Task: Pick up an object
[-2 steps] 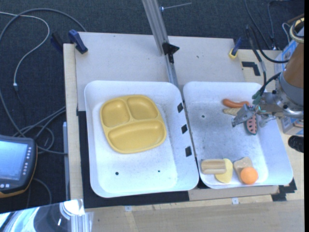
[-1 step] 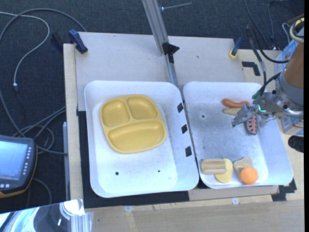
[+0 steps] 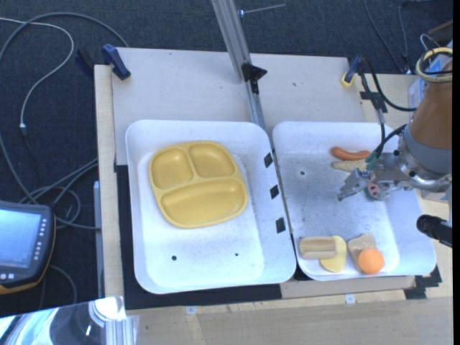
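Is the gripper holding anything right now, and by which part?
Cannot be told. The gripper is low in the right bin near the hot dog, with nothing visibly between it.

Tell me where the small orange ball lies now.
In the camera view, the small orange ball lies in the near right corner of the right white bin, beside a tan block.

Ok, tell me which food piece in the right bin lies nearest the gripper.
The hot dog, at the bin's far side just above the gripper. The bread, cheese and orange cluster at the near edge.

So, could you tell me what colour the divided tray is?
Yellow; the divided tray shows in the camera view.
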